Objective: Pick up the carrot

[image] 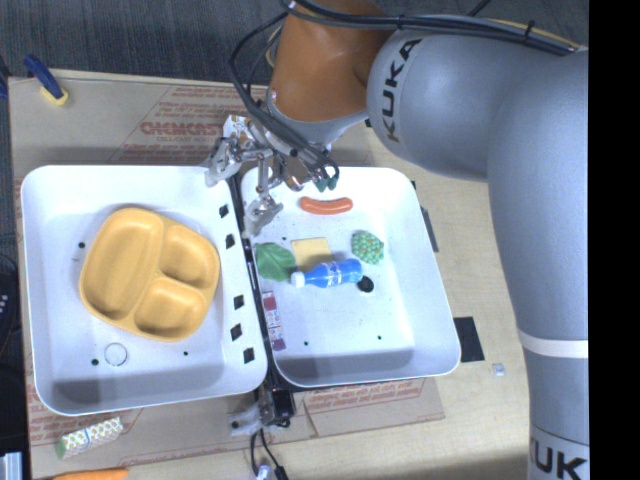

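The grey arm (500, 98) fills the view's right side, nearest the camera. Its gripper (262, 183) hangs over the divide between the two bins, at the far edge; whether it is released or clenched cannot be told, and nothing is seen in its grasp. The carrot (326, 205) lies in the right bin (400, 338), near the gripper. Step in hand, by judgement: approach. Next move calls for centring over the carrot, then descending.
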